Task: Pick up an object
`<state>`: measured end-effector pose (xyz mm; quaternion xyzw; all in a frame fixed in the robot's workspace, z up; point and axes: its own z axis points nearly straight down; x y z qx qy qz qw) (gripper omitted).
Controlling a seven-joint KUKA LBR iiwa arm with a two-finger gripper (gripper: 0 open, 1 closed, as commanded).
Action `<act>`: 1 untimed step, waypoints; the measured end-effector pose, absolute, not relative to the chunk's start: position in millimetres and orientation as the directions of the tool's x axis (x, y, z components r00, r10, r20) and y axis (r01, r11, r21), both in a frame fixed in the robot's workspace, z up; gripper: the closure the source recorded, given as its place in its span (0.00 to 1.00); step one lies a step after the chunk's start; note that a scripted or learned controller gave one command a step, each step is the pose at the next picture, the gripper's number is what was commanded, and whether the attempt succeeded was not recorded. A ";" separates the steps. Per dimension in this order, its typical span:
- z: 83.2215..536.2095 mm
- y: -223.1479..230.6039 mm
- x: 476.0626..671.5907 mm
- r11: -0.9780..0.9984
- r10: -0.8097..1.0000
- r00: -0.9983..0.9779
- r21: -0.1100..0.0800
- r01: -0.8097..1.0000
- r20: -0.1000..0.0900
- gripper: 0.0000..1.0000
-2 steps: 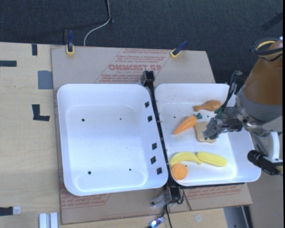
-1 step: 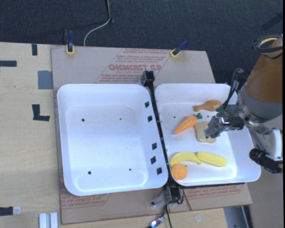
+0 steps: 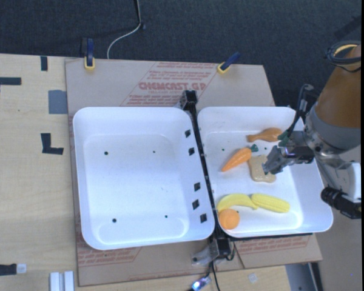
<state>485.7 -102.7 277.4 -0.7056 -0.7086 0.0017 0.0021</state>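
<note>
From my console I see the right bin (image 3: 303, 220) holding a toy carrot (image 3: 237, 159), an orange curved piece (image 3: 266, 135), a banana (image 3: 238, 201), a corn cob (image 3: 271, 204), an orange ball (image 3: 229, 219) and a flat tan biscuit-shaped piece (image 3: 259, 170). The left bin (image 3: 85, 162) sits alongside. The gripper (image 3: 273, 164) hangs over the tan piece's right edge; whether it pinches anything I cannot tell.
</note>
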 end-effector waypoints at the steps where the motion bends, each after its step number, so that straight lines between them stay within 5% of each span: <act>1: 286.8 -102.3 486.0 0.005 1.000 -0.005 -0.006 1.000 0.000 1.00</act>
